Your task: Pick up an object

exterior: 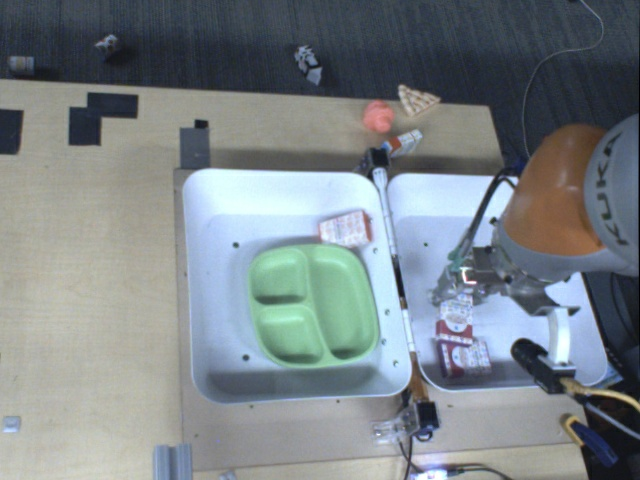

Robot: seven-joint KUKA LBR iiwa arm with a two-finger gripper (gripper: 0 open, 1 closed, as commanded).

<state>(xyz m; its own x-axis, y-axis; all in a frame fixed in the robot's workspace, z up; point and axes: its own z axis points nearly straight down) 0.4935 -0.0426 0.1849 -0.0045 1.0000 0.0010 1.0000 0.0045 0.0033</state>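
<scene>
In the right bin (430, 208) my gripper (452, 290) hangs low near the front. Just below it lies a small red and white carton (456, 318), and a second red and white packet (463, 356) lies closer to the bin's front wall. The gripper's tips are right above the upper carton; whether they touch it I cannot tell. In the left bin (215, 268) rests a green divided tray (312, 303), with a small red and white box (345, 229) behind it.
On the bench beyond the bins lie a pink ball (378, 117), a slice-shaped toy (418, 99) and a small tube (398, 146). The arm's orange and grey body (560, 208) covers the right bin's right side.
</scene>
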